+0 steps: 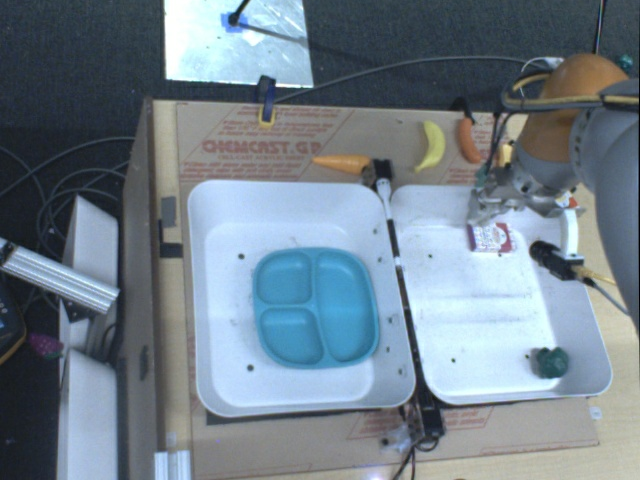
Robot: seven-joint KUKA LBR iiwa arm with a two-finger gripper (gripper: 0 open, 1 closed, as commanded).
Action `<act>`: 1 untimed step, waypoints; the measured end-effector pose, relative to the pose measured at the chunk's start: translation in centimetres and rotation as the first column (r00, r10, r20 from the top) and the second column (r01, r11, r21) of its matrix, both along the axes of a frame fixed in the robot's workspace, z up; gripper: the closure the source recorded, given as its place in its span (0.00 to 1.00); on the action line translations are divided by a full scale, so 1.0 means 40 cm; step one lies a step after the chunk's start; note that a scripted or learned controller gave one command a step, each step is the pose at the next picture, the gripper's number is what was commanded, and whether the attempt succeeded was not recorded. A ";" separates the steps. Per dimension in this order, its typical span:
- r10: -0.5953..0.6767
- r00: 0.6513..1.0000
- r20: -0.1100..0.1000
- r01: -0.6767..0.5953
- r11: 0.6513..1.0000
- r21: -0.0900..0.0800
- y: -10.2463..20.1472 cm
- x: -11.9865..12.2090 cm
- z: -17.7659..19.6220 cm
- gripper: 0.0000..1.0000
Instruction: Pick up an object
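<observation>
My gripper hangs over the far part of the right bin. Directly under its tip is a small red and white packet; I cannot tell whether the gripper touches it. A dark green lump lies in the near right corner of the same bin. In the left bin sits a blue divided plate.
On the cardboard behind the bins lie a yellow banana, an orange carrot and a reddish sausage. The divider between the bins runs down the middle. The arm enters from the right over the right bin's far corner.
</observation>
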State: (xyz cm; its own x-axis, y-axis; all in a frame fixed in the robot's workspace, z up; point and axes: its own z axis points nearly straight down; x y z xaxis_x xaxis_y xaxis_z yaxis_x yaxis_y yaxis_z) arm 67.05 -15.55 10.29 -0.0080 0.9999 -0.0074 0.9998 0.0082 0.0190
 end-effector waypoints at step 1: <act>-0.006 1.000 -0.013 0.006 1.000 0.004 -0.130 -0.003 0.229 1.00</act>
